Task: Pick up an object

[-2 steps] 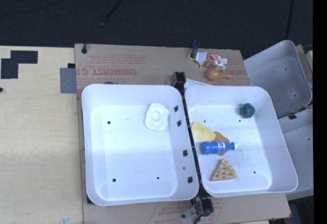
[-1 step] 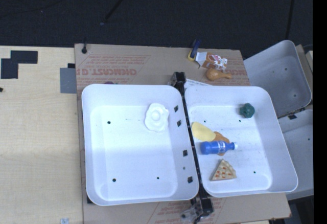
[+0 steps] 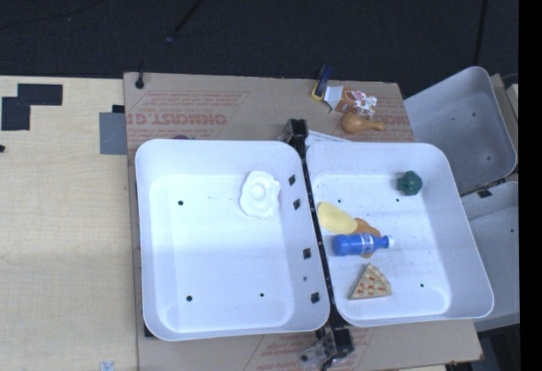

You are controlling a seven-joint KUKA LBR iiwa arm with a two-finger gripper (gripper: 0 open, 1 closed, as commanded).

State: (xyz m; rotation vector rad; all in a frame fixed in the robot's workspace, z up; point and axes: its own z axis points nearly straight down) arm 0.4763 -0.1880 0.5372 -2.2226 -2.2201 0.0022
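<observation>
The left bin holds a white fried-egg toy near its far right corner. In the right bin lie a dark green round object at the far right, a yellow banana-like piece with an orange bit beside it, a blue bottle with a white cap, and a pizza-slice toy toward the front.
Beyond the bins, on the cardboard sheet, lie an orange drumstick-like toy, a small red-and-white packet and a blue-and-yellow item. A grey metal plate stands at the right. Black clips join the bins.
</observation>
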